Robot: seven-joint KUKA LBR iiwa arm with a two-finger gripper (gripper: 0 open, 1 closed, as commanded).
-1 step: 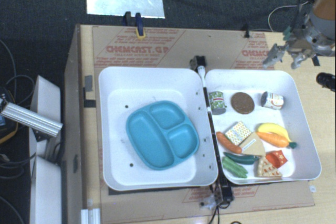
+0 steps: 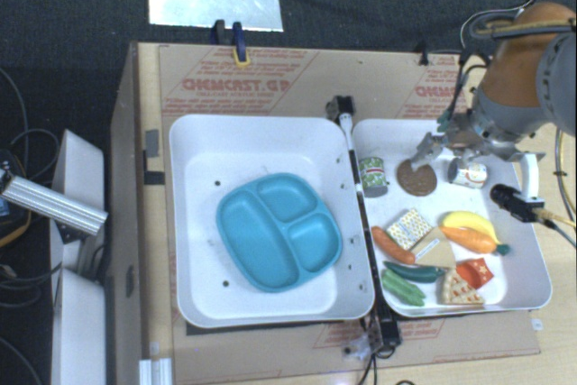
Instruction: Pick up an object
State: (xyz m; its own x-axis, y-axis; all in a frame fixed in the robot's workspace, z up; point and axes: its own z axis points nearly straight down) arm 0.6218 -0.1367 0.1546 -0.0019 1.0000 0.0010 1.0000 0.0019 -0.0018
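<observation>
I am reaching into the right bin (image 2: 539,284) from its far right corner, and my hand (image 2: 430,151) is hanging low over the far part of that bin. I cannot tell whether my hand is apart or together from this slant, and I am seeing nothing clamped in it.

The thing closest to my hand is a brown disc (image 2: 416,179), lying flat on the bin floor just below and slightly toward the view's left of my hand. My hand is pointing down at its far edge, and I cannot tell whether it is touching. Just beyond the disc, further to the view's left of my hand, a small can with a green label (image 2: 372,176) is standing against the wall between the bins. On the other side of my hand, toward the view's right, a small silvery can (image 2: 470,172) is lying close under my wrist.

The rest of the pile is sitting nearer the camera than my hand. A checkered packet (image 2: 410,227) and an orange sausage-like piece (image 2: 393,245) are lying just beyond the disc. A yellow banana (image 2: 468,222) and an orange carrot (image 2: 470,239) are lying side by side, touching. Green vegetables (image 2: 402,286), a pizza slice (image 2: 458,289) and a red piece (image 2: 475,271) are lying at the near edge, furthest from my hand.

Well away to the view's left of my hand, the left bin (image 2: 198,158) is carrying a blue divided plate (image 2: 278,232). Both bins are resting on the table (image 2: 261,81).
</observation>
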